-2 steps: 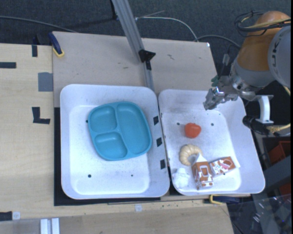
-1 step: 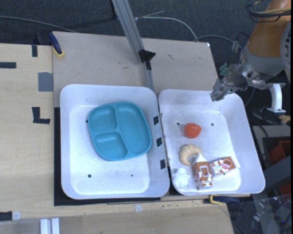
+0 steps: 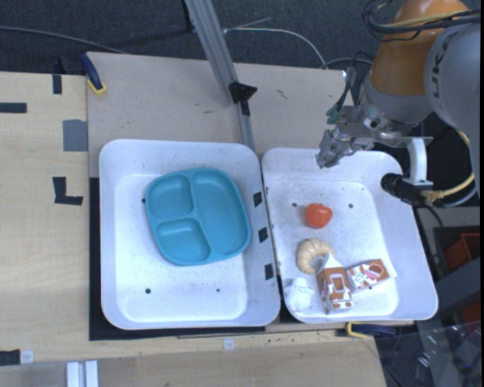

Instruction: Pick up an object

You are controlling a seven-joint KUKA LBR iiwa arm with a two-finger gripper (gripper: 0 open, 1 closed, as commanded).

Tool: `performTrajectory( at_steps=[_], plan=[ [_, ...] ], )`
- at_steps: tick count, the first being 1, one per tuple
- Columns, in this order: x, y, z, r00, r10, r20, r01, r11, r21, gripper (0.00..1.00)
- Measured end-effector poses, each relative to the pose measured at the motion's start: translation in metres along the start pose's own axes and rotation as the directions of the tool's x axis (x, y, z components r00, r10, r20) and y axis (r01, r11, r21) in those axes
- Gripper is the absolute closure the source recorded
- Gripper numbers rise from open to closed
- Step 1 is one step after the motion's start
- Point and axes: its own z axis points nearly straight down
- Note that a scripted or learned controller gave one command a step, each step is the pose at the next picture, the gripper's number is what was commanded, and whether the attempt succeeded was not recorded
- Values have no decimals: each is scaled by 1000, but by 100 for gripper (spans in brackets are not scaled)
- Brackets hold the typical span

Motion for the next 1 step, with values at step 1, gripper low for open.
performTrajectory(
  at_steps=[1],
  plan=[
    [60, -3, 14, 1000, -1, 0, 1, 1000, 1, 100]
  ],
)
